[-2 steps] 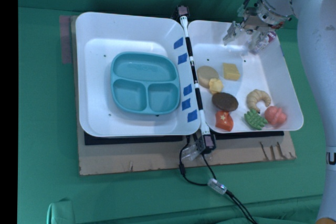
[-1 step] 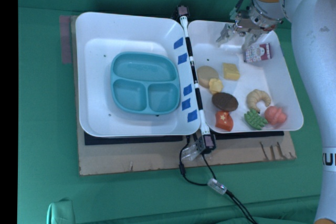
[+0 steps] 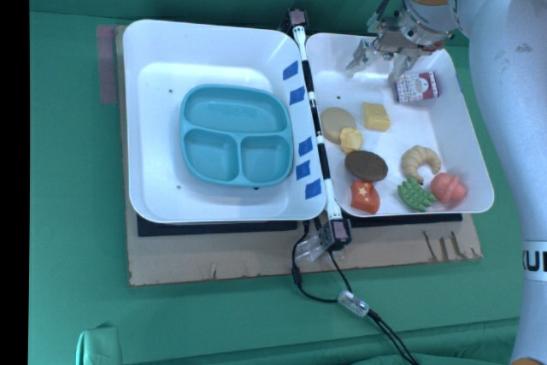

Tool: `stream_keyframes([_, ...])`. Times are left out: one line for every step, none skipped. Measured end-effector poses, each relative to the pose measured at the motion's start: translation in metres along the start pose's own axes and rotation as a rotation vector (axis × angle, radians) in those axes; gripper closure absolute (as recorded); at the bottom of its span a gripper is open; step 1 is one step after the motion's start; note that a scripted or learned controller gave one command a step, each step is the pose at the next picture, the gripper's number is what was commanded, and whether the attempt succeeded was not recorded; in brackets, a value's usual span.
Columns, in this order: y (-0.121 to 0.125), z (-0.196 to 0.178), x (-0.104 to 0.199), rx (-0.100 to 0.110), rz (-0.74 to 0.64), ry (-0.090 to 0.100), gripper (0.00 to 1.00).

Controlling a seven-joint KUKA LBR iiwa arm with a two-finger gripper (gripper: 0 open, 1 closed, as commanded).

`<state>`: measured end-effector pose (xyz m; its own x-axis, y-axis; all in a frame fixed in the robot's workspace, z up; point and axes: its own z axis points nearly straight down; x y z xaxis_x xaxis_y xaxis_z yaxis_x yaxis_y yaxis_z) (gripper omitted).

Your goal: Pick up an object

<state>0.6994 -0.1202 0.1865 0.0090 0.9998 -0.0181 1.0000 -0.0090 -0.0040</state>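
Item 1: small milk carton (image 3: 416, 86), likely light and rigid; grasp across flat sides. Gripper (image 3: 382, 58) hovers beside it, fingers spread, holding nothing.

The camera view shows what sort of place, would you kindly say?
Probably a robot test bench: a grey arm with an orange band, two shallow white bins, and small toy foods on green cloth.

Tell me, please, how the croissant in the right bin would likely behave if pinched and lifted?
The croissant looks like a moulded toy, so probably stiff and light. Its curved, glossy back may slip between fingers. It lies close to the green leafy piece, which a push could nudge.
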Motion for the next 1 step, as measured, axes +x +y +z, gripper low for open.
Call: stream_keyframes([0.0000, -0.0003, 0.0111, 0.001, 0.000, 0.001, 0.00])
